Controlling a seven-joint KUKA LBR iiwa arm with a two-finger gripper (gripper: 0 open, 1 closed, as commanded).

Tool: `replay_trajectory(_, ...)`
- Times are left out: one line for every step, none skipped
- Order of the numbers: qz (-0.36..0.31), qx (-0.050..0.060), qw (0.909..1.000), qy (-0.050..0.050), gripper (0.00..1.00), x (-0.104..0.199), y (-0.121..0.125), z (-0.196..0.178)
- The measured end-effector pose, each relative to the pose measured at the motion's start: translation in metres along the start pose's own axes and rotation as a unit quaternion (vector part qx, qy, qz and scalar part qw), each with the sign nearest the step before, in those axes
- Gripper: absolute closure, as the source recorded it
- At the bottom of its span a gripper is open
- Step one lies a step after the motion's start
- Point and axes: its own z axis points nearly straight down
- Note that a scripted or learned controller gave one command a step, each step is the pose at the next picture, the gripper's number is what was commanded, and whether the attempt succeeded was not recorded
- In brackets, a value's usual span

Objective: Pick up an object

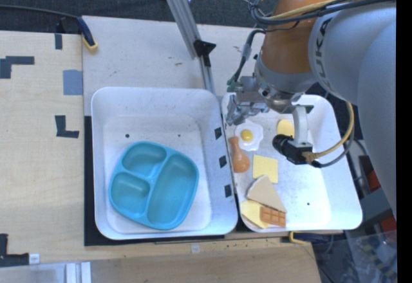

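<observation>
Blue divided plate [154,185], white bins [103,108], yellow cheese square [265,167], white-and-yellow fried egg [248,136].

Two shallow white bins sit on the worktop: the left bin [103,105] and the right bin [335,204]. One blue divided plate [153,184] with three compartments. One toy fried egg [248,136]. One orange sausage-like piece [239,158]. Two yellow cheese squares [265,167], the other smaller [285,127]. One sandwich wedge [265,193]. One waffle piece [271,216].
</observation>
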Motion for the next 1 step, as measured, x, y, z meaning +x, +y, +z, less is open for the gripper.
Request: replay_trajectory(0.001, 0.002, 1.0, -0.001, 1.0, -0.0331, 0.0384, 0.0018)
